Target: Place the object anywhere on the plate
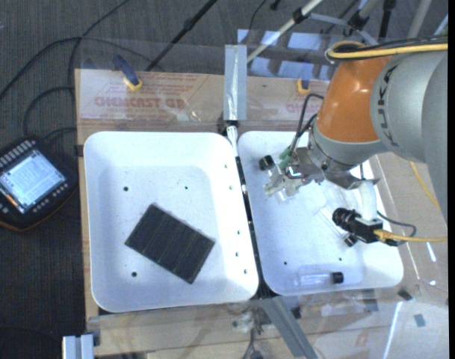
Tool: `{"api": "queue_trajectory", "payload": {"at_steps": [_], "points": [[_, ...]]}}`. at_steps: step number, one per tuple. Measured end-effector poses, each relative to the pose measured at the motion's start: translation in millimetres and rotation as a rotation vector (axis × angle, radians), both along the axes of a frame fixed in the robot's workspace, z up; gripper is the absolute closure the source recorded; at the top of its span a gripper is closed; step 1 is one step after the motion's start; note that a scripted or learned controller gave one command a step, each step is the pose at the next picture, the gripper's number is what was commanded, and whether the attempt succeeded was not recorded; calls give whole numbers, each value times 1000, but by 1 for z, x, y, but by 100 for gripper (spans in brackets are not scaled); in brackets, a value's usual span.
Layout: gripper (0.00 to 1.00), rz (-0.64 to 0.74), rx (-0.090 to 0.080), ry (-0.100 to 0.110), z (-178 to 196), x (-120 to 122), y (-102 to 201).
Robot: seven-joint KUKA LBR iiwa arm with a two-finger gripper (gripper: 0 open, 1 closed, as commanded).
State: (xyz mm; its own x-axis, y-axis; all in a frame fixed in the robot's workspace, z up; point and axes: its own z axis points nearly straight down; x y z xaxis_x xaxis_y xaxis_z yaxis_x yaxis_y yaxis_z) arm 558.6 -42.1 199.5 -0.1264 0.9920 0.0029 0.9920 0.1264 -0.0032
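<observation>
1. Camera view from above, at a slant: a brown counter (160, 103) carries two shallow white bins side by side.
2. The grey arm (406, 103), with its orange band, reaches in from the right and hangs over the right bin (302, 238).
3. The left bin (100, 200) holds the plate (169, 243), a dark, ribbed, flat rectangle lying at an angle on the bin floor, near the front.
4. The gripper (285, 178) sits low over the back left part of the right bin, near the divide between the bins. Whether it is released or clenched cannot be told, and nothing is seen held in it.
5. The object (317, 278) is a small clear piece with a dark cap at one end. It lies on its side near the front wall of the right bin, well apart from the gripper and the plate.
6. Judging by looks, the object is light, stiff, smooth plastic that may slip or roll. Grasping across its narrow middle seems best.
</observation>
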Motion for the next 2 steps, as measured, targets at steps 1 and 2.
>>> {"api": "queue_trajectory", "payload": {"at_steps": [1,2], "points": [[100,-52,-4,1,-18,73,87],[100,-6,-6,-1,0,110,150]]}}
